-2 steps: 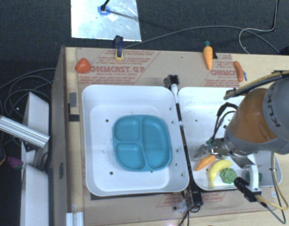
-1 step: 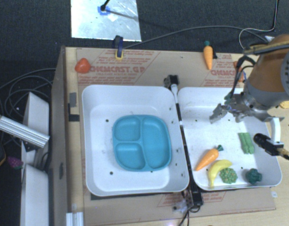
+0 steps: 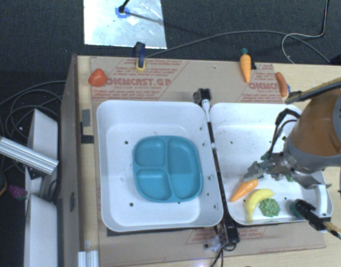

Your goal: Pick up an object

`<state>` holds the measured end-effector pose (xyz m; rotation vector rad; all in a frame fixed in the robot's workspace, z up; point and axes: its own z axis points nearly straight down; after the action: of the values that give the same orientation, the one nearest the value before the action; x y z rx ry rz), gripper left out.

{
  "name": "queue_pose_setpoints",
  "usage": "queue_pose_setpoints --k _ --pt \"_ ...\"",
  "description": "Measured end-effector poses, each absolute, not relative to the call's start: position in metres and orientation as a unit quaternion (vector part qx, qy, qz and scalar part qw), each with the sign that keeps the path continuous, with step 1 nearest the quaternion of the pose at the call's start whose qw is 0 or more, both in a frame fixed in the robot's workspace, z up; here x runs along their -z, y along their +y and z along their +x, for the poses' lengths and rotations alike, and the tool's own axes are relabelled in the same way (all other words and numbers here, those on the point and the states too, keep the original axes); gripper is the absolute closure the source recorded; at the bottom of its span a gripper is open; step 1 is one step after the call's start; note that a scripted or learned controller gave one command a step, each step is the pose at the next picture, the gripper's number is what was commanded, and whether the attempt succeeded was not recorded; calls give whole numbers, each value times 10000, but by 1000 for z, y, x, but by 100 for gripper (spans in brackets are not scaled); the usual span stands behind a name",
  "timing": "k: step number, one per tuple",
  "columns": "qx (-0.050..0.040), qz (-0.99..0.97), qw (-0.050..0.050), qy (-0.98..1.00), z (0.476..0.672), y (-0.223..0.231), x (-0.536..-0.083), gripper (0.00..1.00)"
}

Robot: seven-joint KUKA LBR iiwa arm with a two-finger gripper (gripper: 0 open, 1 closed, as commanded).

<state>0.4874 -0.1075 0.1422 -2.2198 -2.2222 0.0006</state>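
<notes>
Hovering in right bin (image 3: 237, 121), end effector (image 3: 258, 170) spread open just above carrot (image 3: 243, 189); banana (image 3: 256, 200) and broccoli (image 3: 269, 207) beside carrot.

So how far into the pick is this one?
Nothing is lifted yet: the carrot, banana and broccoli all lie on the right bin's floor. In hand: the gripper sits low just above the carrot. Left: closing on an object and raising it.
</notes>
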Motion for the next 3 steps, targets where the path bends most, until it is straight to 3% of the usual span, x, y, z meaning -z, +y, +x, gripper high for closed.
queue_pose_setpoints --k 1,2,3 --pt "-1 -7062 6 -7080 486 -84 -102 0" --pt "14 -7059 -27 -7083 540 -111 -216 0" --pt "1 -7066 -1 -7076 486 -104 -177 0"
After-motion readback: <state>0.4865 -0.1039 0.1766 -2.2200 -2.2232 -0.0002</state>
